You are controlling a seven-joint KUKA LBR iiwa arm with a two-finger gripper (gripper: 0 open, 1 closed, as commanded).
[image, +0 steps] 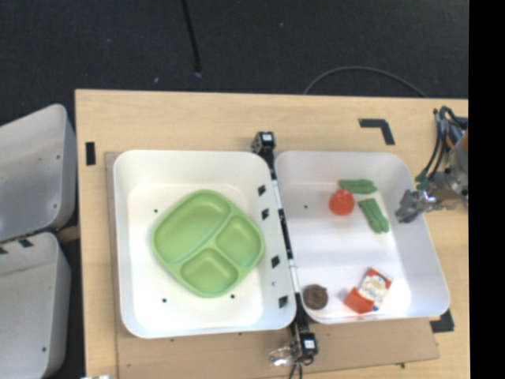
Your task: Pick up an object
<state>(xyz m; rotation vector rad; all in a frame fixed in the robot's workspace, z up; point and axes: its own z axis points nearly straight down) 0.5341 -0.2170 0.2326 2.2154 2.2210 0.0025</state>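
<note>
Approach step, nothing grabbed yet. Pincer [412, 206] parked at right bin's [410, 290] right rim; how wide it's set can't be told, too blurry. Closest candidate: long green plastic pod [374, 215], just left of it, next to round red ball [342, 203]. Next: pincer to be brought over pod, lowered.

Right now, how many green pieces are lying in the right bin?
2. One green piece lies near the right bin's far edge; the other green piece lies slanted just below it, right of the red ball.
</note>
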